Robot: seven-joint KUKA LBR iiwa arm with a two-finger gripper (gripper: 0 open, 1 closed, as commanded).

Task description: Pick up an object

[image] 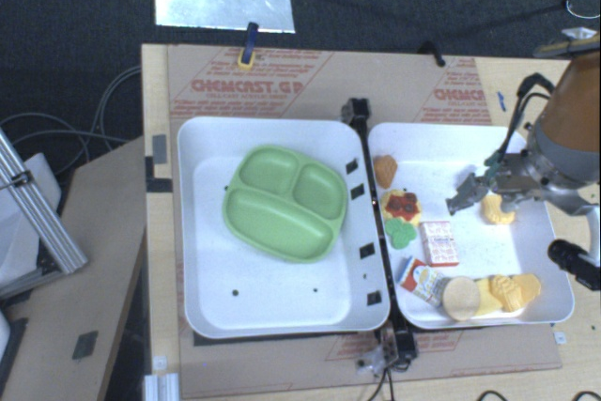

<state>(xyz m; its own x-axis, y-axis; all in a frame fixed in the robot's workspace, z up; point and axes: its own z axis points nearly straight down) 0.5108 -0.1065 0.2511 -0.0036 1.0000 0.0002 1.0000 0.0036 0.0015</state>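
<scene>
Seen from above at a slant, two shallow white bins sit side by side on a cardboard-covered bench. The left bin point(202, 296) holds a green divided plate point(285, 202), lying flat near the bin's middle. The right bin point(554, 300) holds a scatter of toy food: an orange-brown piece point(385, 169) at its upper left, a red and yellow piece point(402, 203) just below that, a green leafy piece point(401, 233) under it, a small red and white carton point(439, 242) near the middle, a colourful packet point(423, 283) at the lower left, a round tan bun point(461, 298) beside it, and yellow pieces point(510, 291) at the lower right. The arm enters from the right edge of the frame, and its gripper point(470, 192) hangs over the upper middle of the right bin. A pale yellow lump point(499, 210) lies just to the right of the grey fingers point(463, 199). Nothing shows between them, and I cannot tell whether they are spread or closed.
</scene>
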